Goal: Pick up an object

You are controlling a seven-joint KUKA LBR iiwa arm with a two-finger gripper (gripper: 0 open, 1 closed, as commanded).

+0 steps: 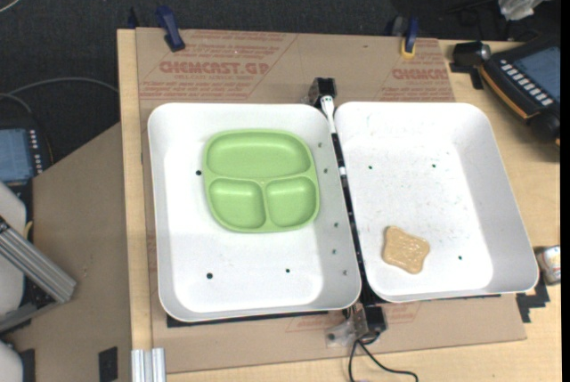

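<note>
From the camera above, the desk bears a brown board printed "CHEMCAST", its further letters hard to read. The left bin holds a green divided plate. The right bin holds a tan, cookie-like object near its front left corner; its exact nature is unclear.

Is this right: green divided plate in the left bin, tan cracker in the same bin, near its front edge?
One thing is off. The green plate is in the left bin, but the cracker lies in the right bin, near that bin's front edge. The camera view shows it.
</note>
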